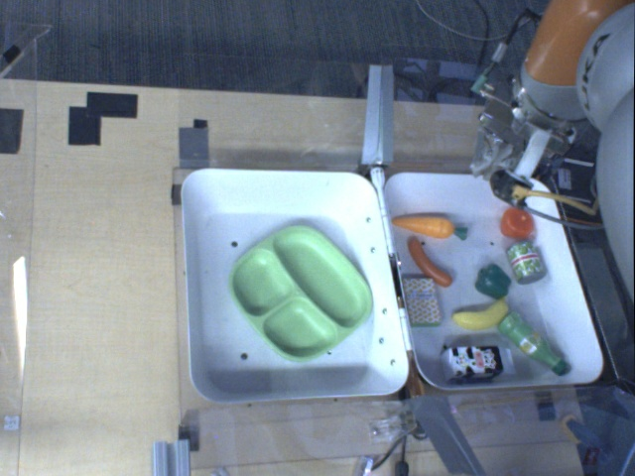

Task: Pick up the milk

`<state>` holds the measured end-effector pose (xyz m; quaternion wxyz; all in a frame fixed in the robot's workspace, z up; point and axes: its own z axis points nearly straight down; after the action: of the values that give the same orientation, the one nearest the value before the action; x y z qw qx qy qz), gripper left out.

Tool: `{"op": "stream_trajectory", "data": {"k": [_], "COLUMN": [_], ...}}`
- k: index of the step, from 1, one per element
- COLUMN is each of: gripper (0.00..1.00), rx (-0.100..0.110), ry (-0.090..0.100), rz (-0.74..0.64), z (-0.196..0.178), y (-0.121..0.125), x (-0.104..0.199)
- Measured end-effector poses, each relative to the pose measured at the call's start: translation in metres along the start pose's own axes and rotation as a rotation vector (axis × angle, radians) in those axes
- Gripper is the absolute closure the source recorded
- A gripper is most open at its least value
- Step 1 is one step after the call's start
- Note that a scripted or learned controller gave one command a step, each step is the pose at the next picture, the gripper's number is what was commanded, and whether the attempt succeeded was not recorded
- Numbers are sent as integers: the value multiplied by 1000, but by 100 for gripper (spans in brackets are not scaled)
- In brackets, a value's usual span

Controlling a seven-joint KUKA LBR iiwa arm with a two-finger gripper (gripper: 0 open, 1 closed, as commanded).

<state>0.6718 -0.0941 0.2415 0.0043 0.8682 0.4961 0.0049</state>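
The desk [99, 266] carries two white bins side by side. The left bin [210, 266] holds a green divided plate [303, 291]. The right bin [578, 300] holds the milk [472, 361], a small carton with black-and-white markings, lying on its side near the bin's front wall, between the front-left corner and the green bottle [531, 343]. A banana [480, 315] lies just behind the milk. Further back lie a patterned pad [422, 300], a sausage [429, 262], a carrot [425, 226], a green pepper [491, 282], a can [526, 262] and a tomato [517, 224]. The pincer [489, 157] hangs over the far right corner of the right bin, well apart from the milk. How far it is open cannot be told from this angle, and nothing is seen in its hold.
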Motion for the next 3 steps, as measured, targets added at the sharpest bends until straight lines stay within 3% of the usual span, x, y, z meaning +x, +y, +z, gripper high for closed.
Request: {"op": "stream_trajectory", "data": {"k": [1,2,3], "gripper": [100,100,100], "rx": [4,5,9], "ry": [-1,-1,1], "rz": [55,-54,-468], "z": [-170,-195,-47], "y": [-17,-25,-46], "x": [-6,43,74]}}
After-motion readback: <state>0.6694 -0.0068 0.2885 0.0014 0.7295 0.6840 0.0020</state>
